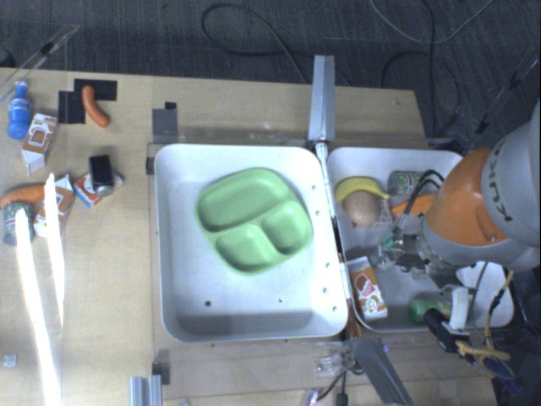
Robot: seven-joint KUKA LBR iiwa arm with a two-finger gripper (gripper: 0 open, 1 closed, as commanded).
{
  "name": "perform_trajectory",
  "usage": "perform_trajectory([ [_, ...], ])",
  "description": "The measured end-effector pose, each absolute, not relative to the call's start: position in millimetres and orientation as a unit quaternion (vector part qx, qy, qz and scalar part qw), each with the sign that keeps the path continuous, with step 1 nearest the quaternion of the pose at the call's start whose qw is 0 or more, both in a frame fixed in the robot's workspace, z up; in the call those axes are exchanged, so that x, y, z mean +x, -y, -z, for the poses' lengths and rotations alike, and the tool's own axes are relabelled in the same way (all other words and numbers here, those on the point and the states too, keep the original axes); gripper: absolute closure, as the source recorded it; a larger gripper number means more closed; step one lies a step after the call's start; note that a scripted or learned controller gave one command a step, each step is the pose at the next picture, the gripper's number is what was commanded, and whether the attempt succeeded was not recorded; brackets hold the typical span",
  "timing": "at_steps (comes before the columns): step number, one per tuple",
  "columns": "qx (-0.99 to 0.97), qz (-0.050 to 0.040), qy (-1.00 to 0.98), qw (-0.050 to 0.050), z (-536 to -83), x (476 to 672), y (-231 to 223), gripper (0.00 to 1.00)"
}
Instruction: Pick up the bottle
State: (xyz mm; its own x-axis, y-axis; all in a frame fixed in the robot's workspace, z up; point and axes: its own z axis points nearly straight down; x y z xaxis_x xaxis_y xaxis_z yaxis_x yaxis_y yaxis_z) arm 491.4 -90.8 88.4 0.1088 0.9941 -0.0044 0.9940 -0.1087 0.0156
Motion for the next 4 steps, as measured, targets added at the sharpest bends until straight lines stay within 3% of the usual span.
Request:
perform_trajectory([
  [1,0.719,-0.0039,-0.695,0.004,-88.0,491.1,142.2,0.0],
  [2,0.755,-0.0033,-0.656,0.007,-88.1,491.1,98.5,0.0],
  [3,0.694,0.0009,-0.72,-0.001,-178.7,487.4,182.3,0.0],
  [4,0.603,-0.0011,-0.798,0.003,-87.4,489.3,144.6,0.0],
])
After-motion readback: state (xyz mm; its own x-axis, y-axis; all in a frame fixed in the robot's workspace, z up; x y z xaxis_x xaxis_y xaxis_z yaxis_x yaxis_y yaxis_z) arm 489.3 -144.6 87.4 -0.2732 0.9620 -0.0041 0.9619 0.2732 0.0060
